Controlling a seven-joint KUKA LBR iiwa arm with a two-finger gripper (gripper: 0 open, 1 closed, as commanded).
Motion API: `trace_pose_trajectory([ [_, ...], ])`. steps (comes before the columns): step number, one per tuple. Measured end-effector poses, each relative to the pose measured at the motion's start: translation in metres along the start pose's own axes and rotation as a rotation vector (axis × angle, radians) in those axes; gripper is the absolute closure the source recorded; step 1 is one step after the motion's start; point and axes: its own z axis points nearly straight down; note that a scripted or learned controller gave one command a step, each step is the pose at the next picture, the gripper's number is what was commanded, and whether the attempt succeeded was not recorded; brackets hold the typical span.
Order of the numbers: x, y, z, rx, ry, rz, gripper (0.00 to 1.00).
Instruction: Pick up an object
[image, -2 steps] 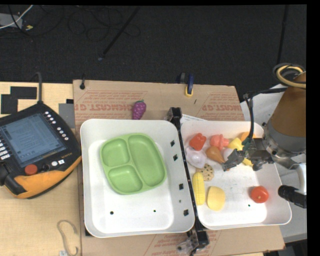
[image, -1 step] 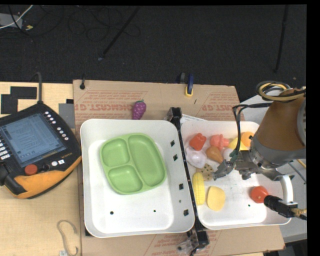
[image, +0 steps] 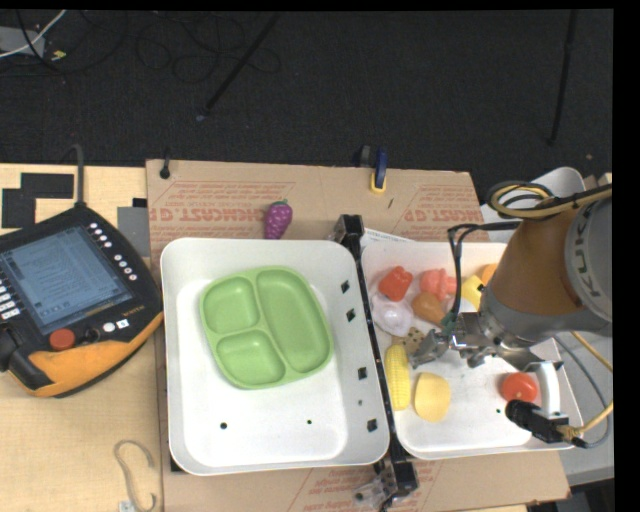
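From the camera above the bench, two shallow white bins with rounded corners are sitting side by side on printed brown cardboard (image: 420, 205). The left bin (image: 200, 420) is holding a smooth green plastic tray (image: 266, 327), divided into three rounded compartments and lying slightly askew. A bumpy purple grape-like toy (image: 278, 217) is resting on the cardboard just behind that bin.

The right bin (image: 470, 435) is carrying a cluster of glossy toy foods. A ridged yellow corn cob (image: 397, 375) is lying along its left wall, and a smooth pale yellow lump (image: 432, 396) is sitting just beside the cob's lower end. Further back, a red-orange pepper-like piece (image: 395, 284), a pink piece (image: 436, 281), a pale whitish rounded piece (image: 392, 318) and an orange-brown one (image: 430, 307) are crowding together. A round red tomato-like piece (image: 519, 385) is lying near the bin's right side.

The grey arm with its orange band (image: 535, 270) is reaching in from the right, and the metallic gripper (image: 436, 345) is hovering low over the right bin, between the corn cob and the orange-brown piece. It is too small and cluttered to judge, so I cannot tell whether the claw is released or clenched, and nothing is visibly caught in it.

A teach pendant (image: 70, 290) with a dark screen and orange underside is lying left of the bins.
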Motion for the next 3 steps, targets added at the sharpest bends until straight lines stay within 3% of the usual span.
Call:
trace_pose_trajectory([
  [1,-0.003,0.001,0.039,-0.011,-0.010,0.006,0.00],
  [2,-0.003,0.000,0.028,-0.005,-0.002,0.015,1.00],
  [3,0.002,-0.005,-0.031,-0.010,-0.002,0.003,1.00],
])
